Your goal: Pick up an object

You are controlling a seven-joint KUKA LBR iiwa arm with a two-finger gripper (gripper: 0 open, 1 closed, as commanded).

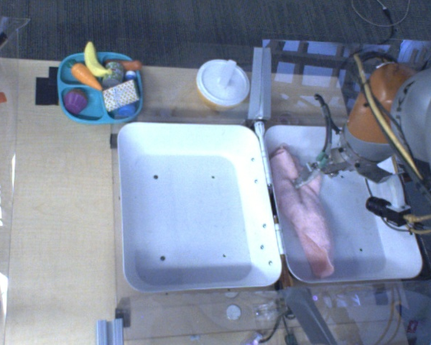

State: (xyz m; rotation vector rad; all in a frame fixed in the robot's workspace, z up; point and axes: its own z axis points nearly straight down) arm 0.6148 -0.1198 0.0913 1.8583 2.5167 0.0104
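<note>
A long pink rolled cloth lies along the left side of the right bin, running from its upper left corner down toward the front. My gripper reaches in from the right and sits low over the upper part of the cloth, its tips at the cloth's right edge. The grey arm with the orange band hangs over the bin's back right.
The left bin lies beside the right one, split by a metal divider. Behind it stand a white lidded cup and a blue tray of toy food. Cables trail along the right side.
</note>
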